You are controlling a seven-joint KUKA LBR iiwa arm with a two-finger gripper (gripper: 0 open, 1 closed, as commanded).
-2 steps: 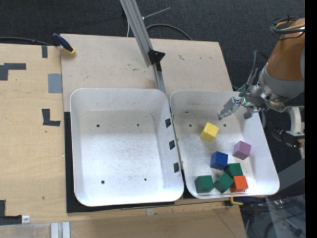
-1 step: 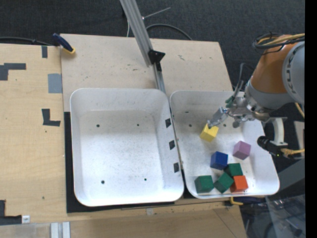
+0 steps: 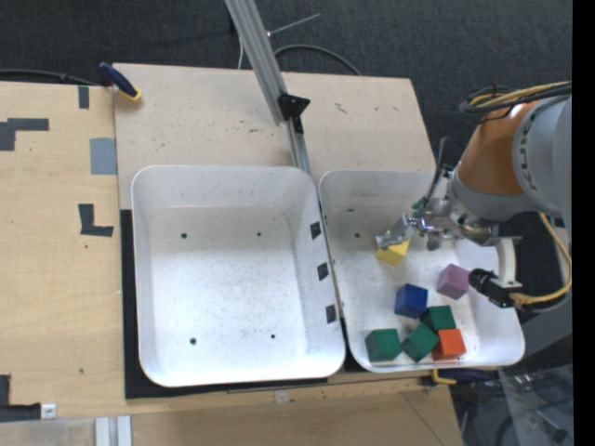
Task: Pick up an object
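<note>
Touching the yellow block (image 3: 397,251), the gripper (image 3: 394,238) sits in the right bin (image 3: 363,203).

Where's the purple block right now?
The purple block sits in the right bin, near its right wall, right of the blue block.

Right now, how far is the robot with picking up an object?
Done: the pincer has reached into the right bin and sits at the yellow block. In hand: nothing clearly; a grasp cannot be confirmed. Left: grip and lift. The other blocks, such as the blue block, lie untouched.
</note>
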